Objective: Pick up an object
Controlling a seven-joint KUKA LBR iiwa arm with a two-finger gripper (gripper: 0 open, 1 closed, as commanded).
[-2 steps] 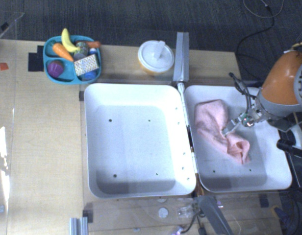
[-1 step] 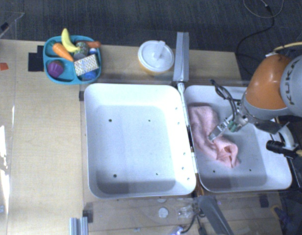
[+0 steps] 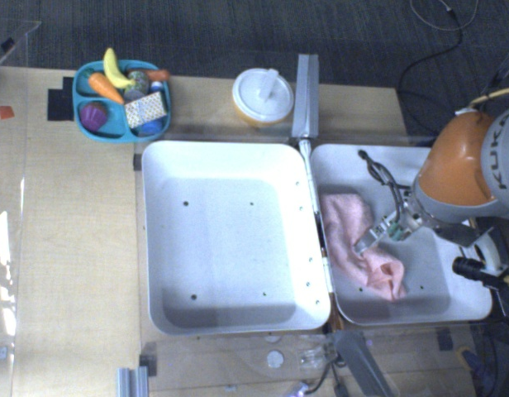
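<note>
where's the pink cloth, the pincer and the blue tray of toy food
pink cloth (image 3: 351, 231), camera view, its upper folds.
pincer (image 3: 368, 243), camera view, between its fingertips, over the cloth.
blue tray (image 3: 79, 108), camera view, its left rim.

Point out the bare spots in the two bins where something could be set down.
The left bin has bare floor wall to wall. The right bin is crowded: pink cloth beside the divider, gripper at it; bare strips along its far and near walls.

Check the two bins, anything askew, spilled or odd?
Nothing spilled or damaged. The pink cloth lies crumpled in the right white bin, bunched toward its left wall rather than flat. The gripper sits at the cloth. The blue divided tray of toy food and round white lidded container look tidy.
</note>
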